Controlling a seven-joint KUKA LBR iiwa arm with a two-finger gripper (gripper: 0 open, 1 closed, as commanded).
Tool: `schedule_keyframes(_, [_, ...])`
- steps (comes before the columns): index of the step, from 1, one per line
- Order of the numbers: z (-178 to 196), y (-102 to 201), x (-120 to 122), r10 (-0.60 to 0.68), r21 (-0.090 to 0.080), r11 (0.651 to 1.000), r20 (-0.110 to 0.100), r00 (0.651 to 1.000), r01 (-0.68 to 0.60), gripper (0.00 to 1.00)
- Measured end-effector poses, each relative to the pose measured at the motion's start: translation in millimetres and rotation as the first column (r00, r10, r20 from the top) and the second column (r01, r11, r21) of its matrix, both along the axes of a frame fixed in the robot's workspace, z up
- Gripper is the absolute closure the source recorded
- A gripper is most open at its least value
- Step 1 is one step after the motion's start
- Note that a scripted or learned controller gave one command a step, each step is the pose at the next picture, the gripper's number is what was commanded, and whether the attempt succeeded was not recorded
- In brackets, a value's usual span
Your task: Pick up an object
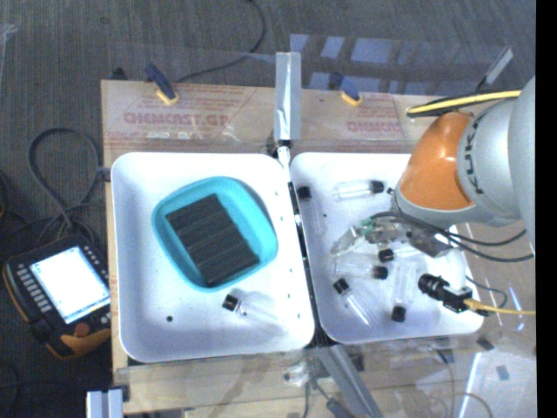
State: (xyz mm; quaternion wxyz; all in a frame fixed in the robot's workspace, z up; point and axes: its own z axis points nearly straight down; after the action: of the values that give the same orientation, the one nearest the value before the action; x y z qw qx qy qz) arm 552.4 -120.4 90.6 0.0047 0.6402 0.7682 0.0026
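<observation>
My gripper (378,231) hangs low over the middle of the right bin (324,320), below the orange wrist band. Several clear vials with black caps lie scattered around it. One vial (357,189) rests near the bin's far wall, and another (345,241) lies just left of the gripper. A third vial (350,298) sits toward the near edge. Two small black caps (385,254) lie right beneath the gripper. I cannot make out anything held.
The left bin (139,329) holds a blue dish (215,231) with a black ridged block (212,237) inside it. A single clear vial (244,305) lies near that bin's front edge. A metal post (286,94) stands behind the divide between the bins.
</observation>
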Motion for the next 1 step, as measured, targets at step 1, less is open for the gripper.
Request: schedule_keyframes(1, [-2.6, 0.7, 113.1, -0.245, -0.003, 0.97, -0.028, 0.969, 0.245, 0.0])
